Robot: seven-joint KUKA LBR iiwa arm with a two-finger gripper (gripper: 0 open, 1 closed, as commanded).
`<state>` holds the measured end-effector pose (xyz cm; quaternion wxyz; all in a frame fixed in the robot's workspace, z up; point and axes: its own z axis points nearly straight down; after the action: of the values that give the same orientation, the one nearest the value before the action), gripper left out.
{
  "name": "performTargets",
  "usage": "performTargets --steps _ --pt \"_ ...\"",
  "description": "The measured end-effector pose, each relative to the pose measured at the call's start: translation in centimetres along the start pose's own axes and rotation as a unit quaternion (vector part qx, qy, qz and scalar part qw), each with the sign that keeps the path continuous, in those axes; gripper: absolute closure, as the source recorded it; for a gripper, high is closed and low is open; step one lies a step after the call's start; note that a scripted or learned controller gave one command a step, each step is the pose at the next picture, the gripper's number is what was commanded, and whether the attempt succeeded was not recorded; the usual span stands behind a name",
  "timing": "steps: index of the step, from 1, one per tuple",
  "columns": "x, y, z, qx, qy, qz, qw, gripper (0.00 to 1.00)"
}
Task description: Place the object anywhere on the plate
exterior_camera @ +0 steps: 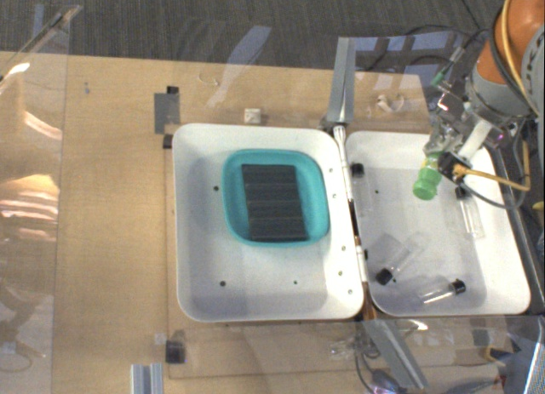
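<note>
Green tube (426, 183) pinched by gripper (436, 162) over right bin (502, 294) top edge; teal plate (317, 205) w/ open room.

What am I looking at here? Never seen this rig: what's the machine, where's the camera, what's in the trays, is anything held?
One camera, fixed above a wooden bench, looks down at a slant. The grey and orange shape at the right is a robot arm; its pincer hangs over the right bin.

Two shallow white bins sit side by side. The left bin holds a teal plate with a dark ribbed insert on it. The right bin holds clear tubes with black caps, lying flat.

A green object sits right at the pincer's tip, apparently being carried, though the view is too coarse to confirm a firm grip. The goal is to put it on the plate.
</note>
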<state>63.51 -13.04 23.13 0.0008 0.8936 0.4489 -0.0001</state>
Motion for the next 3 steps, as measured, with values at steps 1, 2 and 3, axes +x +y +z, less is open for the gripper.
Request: performTargets --steps 1,2,3 --pt "1.1 -8.5 3.7 -0.001 0.001 -0.123 0.9924 1.0" --pt "6.9 -8.8 4.6 -0.001 0.001 -0.156 0.9878 1.0" --pt "12.7 -7.1 4.6 -0.001 0.001 -0.197 0.9804 1.0"
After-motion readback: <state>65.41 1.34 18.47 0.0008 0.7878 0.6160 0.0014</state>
